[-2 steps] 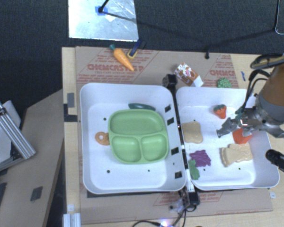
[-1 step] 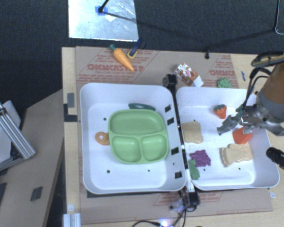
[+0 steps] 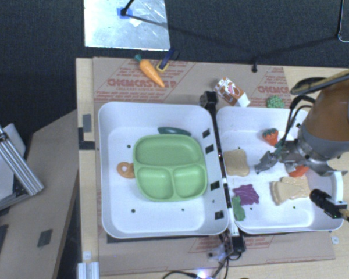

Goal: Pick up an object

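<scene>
Fingers [image 3: 266,163] of the grey arm hang low over the right bin [image 3: 323,224], pointing toward its middle — from this slanted view I cannot tell how far apart they stand, and nothing shows between them. Their dark tips sit just beside a tan bread slice [image 3: 237,162] that lies flat near the bin's left wall. Right of the tips, a small red-orange piece [image 3: 298,171] peeks out from under the wrist, possibly a toy vegetable, though most of it is hidden. A second toast piece [image 3: 289,190] lies just below that, near the bin's right side. A strawberry [image 3: 270,136] rests toward the bin's back, apart from the fingers. Purple grapes [image 3: 246,194] lie near the front, with a green leafy piece [image 3: 238,208] just beside them against the dividing wall.

In the left bin [image 3: 113,214] a green divided plate [image 3: 167,167] sits in the middle; a small orange ring [image 3: 125,170] lies touching its left edge. Behind the bins, on the worktop [image 3: 87,156], a carrot [image 3: 150,72] lies tilted, and a small printed carton [image 3: 231,92] and a green broccoli piece [image 3: 274,102] rest near the right bin's back rim.
</scene>
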Tool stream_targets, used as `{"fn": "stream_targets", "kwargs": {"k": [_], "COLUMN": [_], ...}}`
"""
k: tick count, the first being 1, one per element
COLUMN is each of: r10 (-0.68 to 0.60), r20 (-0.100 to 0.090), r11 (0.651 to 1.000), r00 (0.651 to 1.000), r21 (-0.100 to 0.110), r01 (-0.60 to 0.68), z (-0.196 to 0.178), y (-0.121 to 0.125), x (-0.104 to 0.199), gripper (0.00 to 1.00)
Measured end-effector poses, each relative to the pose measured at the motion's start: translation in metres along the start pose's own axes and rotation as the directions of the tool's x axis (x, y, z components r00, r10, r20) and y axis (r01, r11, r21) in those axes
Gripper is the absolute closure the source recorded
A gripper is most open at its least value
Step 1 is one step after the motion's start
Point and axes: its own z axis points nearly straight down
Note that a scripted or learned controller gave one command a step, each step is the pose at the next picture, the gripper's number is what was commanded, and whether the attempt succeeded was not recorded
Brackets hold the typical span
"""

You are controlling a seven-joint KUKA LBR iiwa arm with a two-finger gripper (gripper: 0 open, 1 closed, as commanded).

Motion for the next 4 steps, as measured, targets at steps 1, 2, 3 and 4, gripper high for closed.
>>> {"fn": "stream_targets", "kwargs": {"k": [1,2,3,4], "r10": [0.002,0.001,0.001,-0.002], "r20": [0.000,0.001,0.002,0.004], "r11": [1.000,1.000,1.000,1.000], "r00": [1.000,1.000,1.000,1.000], "r21": [0.001,-0.003,-0.007,-0.012], "r01": [-0.002,-0.001,-0.001,0.002], "z": [0.061,0.069,0.058,-0.004], "y": [-0.002,-0.002,-0.001,0.007], "x": [-0.005,-0.005,-0.005,-0.002], "gripper": [0.00,0.00,1.00,1.00]}}
